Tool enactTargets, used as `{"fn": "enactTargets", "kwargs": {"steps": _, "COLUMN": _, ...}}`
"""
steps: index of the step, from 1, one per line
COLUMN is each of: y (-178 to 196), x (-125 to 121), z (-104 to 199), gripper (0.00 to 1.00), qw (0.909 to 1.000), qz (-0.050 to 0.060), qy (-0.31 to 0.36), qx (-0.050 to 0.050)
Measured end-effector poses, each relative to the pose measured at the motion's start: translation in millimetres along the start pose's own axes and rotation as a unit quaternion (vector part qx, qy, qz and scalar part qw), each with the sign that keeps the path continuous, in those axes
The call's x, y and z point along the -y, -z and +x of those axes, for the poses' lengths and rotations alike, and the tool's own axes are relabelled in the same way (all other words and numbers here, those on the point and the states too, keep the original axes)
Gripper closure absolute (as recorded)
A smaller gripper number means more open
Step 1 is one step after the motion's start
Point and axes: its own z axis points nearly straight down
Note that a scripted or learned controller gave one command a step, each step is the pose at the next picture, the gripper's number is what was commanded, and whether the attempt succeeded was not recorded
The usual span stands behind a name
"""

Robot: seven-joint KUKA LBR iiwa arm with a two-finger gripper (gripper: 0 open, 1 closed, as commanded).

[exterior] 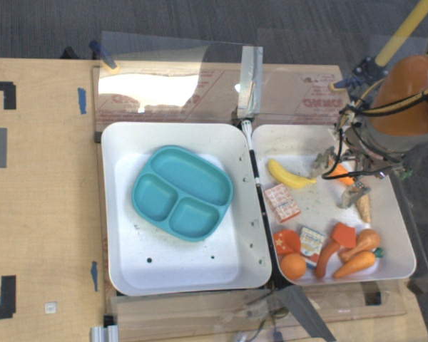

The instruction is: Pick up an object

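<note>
A pale cardboard-topped bench (43, 191) bearing two shallow white bins, seen from above.

The left white bin (121, 262) is taken up by a teal three-compartment plastic plate (182, 191), lying flat near its middle; the right white bin (403, 255) is strewn with small toy foods, presumably as a loose stock to be picked from: a yellow plastic banana (291, 176), a small pink-and-white printed packet (282, 203), an orange ball-shaped fruit (293, 266), an orange toy carrot (354, 263); the two-finger gripper (346, 180) is lowered over the bin's far right part, just beside the banana's tip; whether its fingers are apart or closed cannot be told, and nothing is seen held between them; red printing on the clear sheet (200, 84) behind the bins is too blurred to be read.
</note>
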Motion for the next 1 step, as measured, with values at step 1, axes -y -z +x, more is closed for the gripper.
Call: {"fn": "enactTargets", "kwargs": {"steps": 1, "y": 11.8, "x": 0.8, "z": -4.5, "gripper": 1.00, "qw": 1.0000, "qz": 0.002, "qy": -0.001, "qx": 0.006}}
